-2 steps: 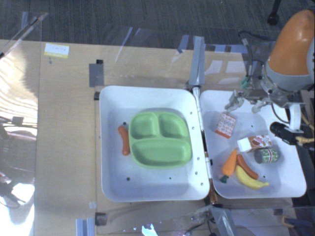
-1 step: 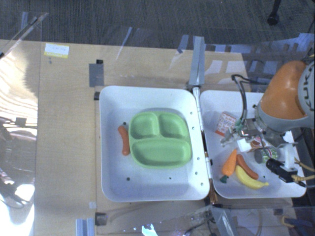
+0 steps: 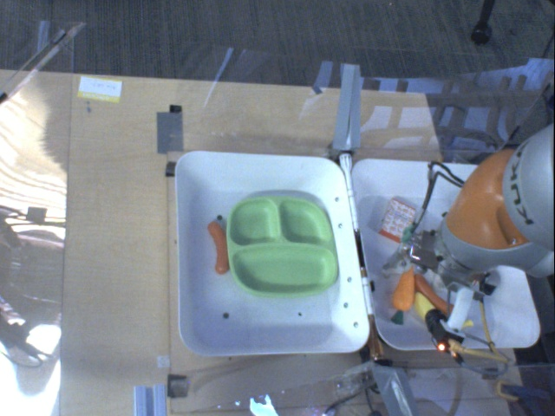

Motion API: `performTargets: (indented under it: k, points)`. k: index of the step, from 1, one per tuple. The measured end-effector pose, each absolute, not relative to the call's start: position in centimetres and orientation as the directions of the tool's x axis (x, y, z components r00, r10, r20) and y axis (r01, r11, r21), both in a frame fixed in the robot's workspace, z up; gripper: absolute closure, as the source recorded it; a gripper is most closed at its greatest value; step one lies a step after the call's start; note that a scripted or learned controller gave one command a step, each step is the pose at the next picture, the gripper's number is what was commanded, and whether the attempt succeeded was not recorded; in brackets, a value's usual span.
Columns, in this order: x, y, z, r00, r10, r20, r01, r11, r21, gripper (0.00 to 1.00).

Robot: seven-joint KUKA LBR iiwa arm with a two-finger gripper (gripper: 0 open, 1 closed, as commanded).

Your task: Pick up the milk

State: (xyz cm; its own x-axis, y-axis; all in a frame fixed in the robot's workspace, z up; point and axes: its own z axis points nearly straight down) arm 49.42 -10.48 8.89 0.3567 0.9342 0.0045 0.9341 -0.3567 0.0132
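The milk (image 3: pixel 398 218) is a small white carton with a red and orange label. It lies in the upper left part of the right bin (image 3: pixel 520 315). My gripper (image 3: pixel 414 256) hangs low over that bin, just below and to the right of the carton, under the grey wrist and orange band (image 3: pixel 484 208). The gripper's tip sits between the carton and an orange carrot (image 3: pixel 403 291). Nothing is visibly held in it.
A yellow piece (image 3: pixel 427 304) lies beside the carrot, near the right bin's front. The left bin (image 3: pixel 195 232) holds a green divided plate (image 3: pixel 284 244) and an orange sausage (image 3: pixel 219 244) to its left. A metal post (image 3: pixel 348 111) stands behind the divider.
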Motion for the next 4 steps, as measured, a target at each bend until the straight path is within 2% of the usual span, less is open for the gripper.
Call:
performTargets:
  k: [1, 2, 3, 4]
  points:
    - [49.6, -10.6, 10.0, 0.357, 0.934, 0.004, 0.934, -0.357, 0.019, 1.00]
    - [48.8, -4.4, 18.4, 0.624, 0.781, 0.002, 0.781, -0.624, 0.003, 1.00]
    - [48.9, 1.0, 24.4, 0.023, 1.000, 0.000, 1.000, -0.023, 0.007, 1.00]
    - [48.7, 6.4, 20.4, 0.346, 0.938, 0.000, 0.938, -0.346, 0.001, 1.00]
